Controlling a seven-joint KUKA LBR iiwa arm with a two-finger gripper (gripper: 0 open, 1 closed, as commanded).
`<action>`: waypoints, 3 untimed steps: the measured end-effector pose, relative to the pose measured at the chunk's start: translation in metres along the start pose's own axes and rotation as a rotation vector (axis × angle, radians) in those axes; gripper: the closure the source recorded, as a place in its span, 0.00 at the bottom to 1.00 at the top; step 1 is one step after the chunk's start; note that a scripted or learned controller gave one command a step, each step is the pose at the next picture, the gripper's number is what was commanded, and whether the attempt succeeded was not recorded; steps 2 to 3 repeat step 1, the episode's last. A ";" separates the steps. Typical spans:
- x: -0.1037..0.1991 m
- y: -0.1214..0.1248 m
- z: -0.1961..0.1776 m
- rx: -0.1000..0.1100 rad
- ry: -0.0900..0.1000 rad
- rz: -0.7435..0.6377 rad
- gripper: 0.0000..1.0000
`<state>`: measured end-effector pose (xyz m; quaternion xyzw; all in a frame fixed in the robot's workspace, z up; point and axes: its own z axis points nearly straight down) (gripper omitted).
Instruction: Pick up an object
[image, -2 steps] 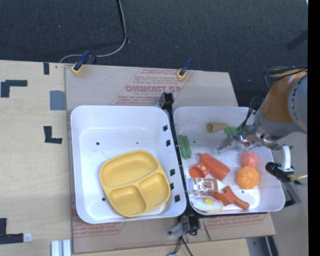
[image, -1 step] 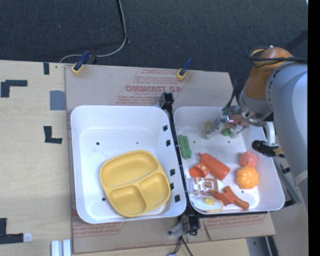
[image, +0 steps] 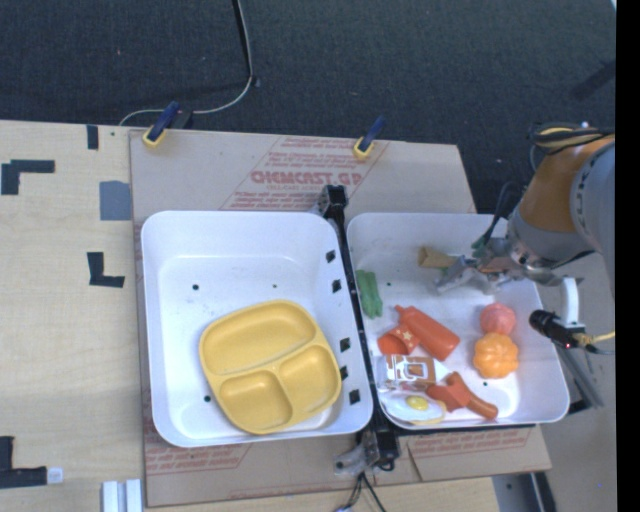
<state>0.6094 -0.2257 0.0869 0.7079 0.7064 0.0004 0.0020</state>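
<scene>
Camera view: gripper (image: 468, 270) hangs low in right bin (image: 530, 400), can't tell its state. Tan block (image: 436, 258) lies just left of gripper, touching or nearly; long axis runs left-right.

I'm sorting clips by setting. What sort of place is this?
Probably a robotics lab's test bench: two white bins on clamped cardboard, plastic toy food such as an orange pumpkin, and a yellow divided tray.

A robot lab; clamps (image: 160, 128) are pinning cardboard (image: 300, 170) to a taped worktop (image: 50, 300); cables (image: 240, 60) are trailing over dark carpet (image: 420, 60).
</scene>
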 end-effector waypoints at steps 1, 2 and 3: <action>0.043 0.062 0.002 -0.002 0.002 -0.008 0.00; 0.043 0.062 0.002 -0.002 0.002 -0.008 0.00; 0.043 0.062 0.002 -0.002 0.002 -0.008 0.00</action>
